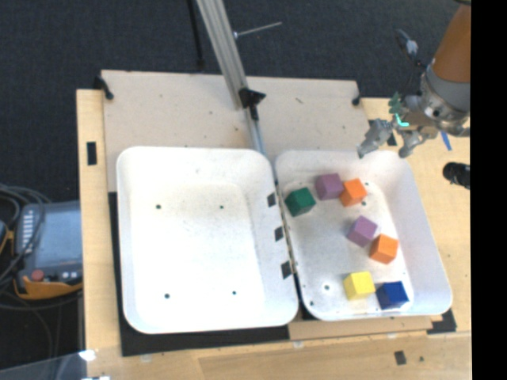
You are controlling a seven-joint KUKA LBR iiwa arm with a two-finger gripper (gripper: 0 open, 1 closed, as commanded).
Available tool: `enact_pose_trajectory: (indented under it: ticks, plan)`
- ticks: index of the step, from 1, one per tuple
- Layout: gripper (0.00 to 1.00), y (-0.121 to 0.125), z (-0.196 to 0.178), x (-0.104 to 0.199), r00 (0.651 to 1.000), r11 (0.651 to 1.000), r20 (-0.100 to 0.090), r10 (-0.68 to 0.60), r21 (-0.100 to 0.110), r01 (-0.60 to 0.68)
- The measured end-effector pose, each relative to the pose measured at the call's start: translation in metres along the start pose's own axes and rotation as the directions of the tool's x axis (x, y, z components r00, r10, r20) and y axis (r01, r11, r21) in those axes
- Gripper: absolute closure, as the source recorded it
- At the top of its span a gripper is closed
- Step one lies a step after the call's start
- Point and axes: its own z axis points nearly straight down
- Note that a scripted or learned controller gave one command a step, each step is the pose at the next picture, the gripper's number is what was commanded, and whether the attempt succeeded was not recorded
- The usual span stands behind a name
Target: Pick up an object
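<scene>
Up at the right, the claw (388,142) hangs over the far right corner of the right bin (428,236), its two fingers spread apart with nothing between them; the grey wrist and orange band rise above it toward the top right corner. From the left: a grey box with cables (43,248) sits beside the desk (238,359). On the desk, the left bin (198,236) is a shallow white tray with only dark specks on its floor. A metal rail (226,54) slants down from the top to the gap between the two bins. In the right bin, a green cube (300,202) lies nearest the left wall, with a purple cube (329,186) just beside it and an orange cube (353,191) touching that purple one on its right. Lower, near the middle of the bin, a second purple cube (363,230) sits touching a second orange cube (384,248) at its lower right. Near the front wall, a yellow cube (359,284) and a blue cube (392,294) lie just beside each other. All seven cubes rest on the bin floor, well apart from the claw, the upper orange one lying closest to it.
</scene>
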Motion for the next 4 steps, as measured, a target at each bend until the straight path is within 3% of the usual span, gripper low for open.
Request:
enact_pose_trajectory:
  ticks: [2,3,4]
  plan:
    - [0.00,0.010,0.092,0.011,1.000,1.000,-0.001,-0.001,0.004,0.001]
    - [0.00,0.004,0.144,0.007,1.000,1.000,-0.003,0.005,-0.005,-0.005]
    - [1.00,0.005,0.128,0.005,1.000,1.000,0.000,0.006,-0.012,-0.006]
